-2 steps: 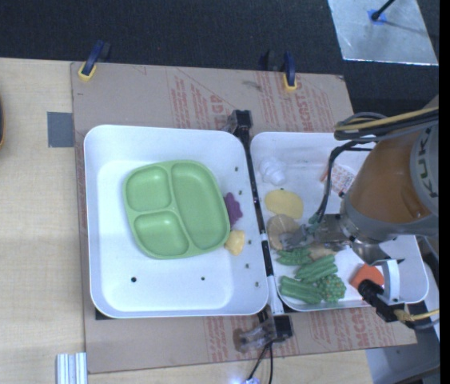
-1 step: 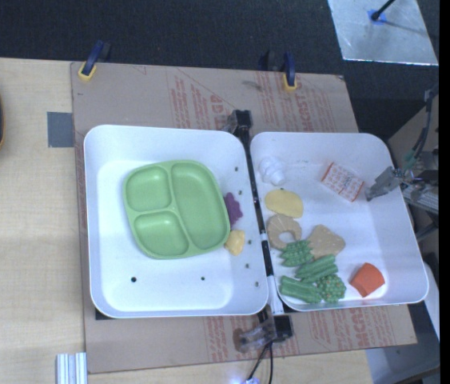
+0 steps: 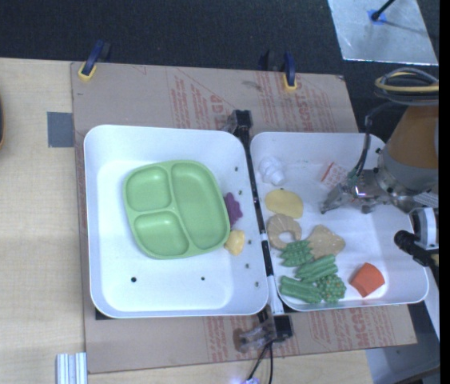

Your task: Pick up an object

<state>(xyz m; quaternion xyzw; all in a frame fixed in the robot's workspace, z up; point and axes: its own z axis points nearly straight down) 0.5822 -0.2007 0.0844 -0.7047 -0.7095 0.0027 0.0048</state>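
Gripper (image 3: pixel 351 196) (open) over right bin (image 3: pixel 400 246)

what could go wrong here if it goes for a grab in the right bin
1. The food pieces lie packed together: the green beans, the tan piece and the ring-shaped piece touch or overlap, so a grab may catch two or knock neighbours aside.
2. The orange piece sits close to the right bin's front wall, which could block a finger.
3. The gripper hangs over bare floor, so closing here would likely catch nothing.
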